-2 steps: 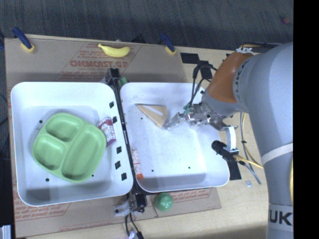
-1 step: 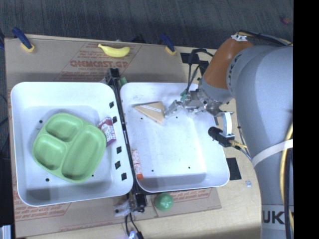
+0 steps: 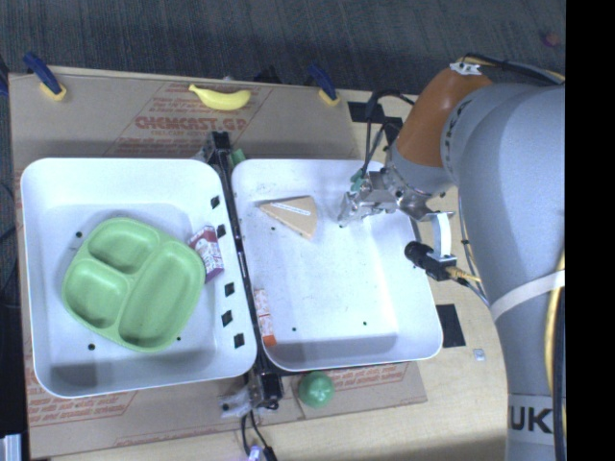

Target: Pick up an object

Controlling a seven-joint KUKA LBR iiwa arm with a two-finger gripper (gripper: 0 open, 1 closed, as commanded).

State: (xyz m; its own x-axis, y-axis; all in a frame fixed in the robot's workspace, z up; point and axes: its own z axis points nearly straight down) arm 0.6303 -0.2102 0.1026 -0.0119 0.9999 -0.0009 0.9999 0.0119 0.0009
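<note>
A tan wedge-shaped sandwich slice (image 3: pixel 291 215) lies in the upper left of the right bin (image 3: pixel 384 315). My gripper (image 3: pixel 354 206) hangs over the upper right part of that bin, a short way to the right of the wedge and apart from it. Nothing shows between its fingers. A small orange and white packet (image 3: pixel 262 317) lies along the right bin's left wall. In the left bin (image 3: pixel 58 353) sit a green divided plate (image 3: pixel 135 282) and a dark red wrapped snack (image 3: pixel 207 250) next to the plate's right rim.
A yellow banana (image 3: pixel 221 95) rests on the cardboard behind the bins. A green ball (image 3: pixel 314 388) sits on the bench in front of the right bin. Blue clamps (image 3: pixel 45 75) hold the cardboard's back edge. The arm's grey body (image 3: pixel 509 209) covers the right side.
</note>
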